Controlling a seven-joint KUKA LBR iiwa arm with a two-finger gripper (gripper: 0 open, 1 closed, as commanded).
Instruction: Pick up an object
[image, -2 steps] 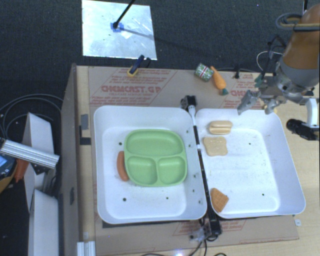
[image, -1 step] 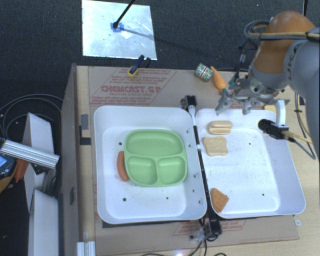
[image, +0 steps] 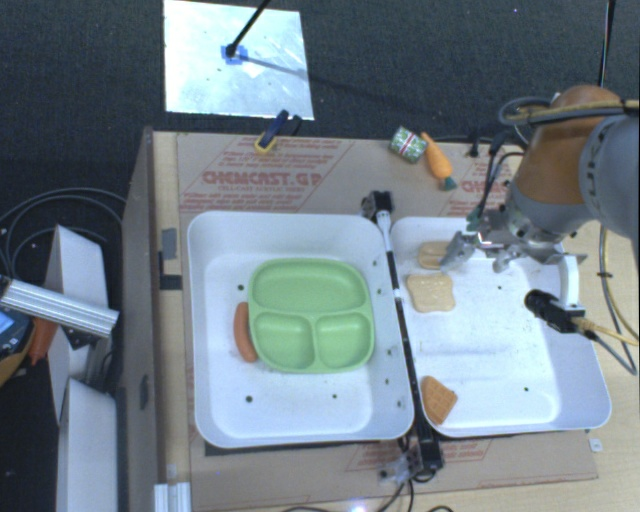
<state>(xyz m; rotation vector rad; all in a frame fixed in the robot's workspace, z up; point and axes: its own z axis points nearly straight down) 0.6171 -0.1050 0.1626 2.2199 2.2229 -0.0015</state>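
Gripper (image: 470, 248) hovers at the right white bin's (image: 575, 400) upper-left corner, fingers apart on nothing; pale tan toast slice (image: 431, 292) lies flat just below-left, second pale piece (image: 433, 254) just left of fingers.

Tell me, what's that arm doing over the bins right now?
Gripper low in right white bin, holding nothing visible. Pale toast slice just beside it, untouched. Nothing blocking.

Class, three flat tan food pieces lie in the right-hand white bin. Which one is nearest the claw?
The small tan piece at the bin's far left corner, just beside the claw. The toast-shaped slice lies lower; the orange-tan cracker sits by the near edge.
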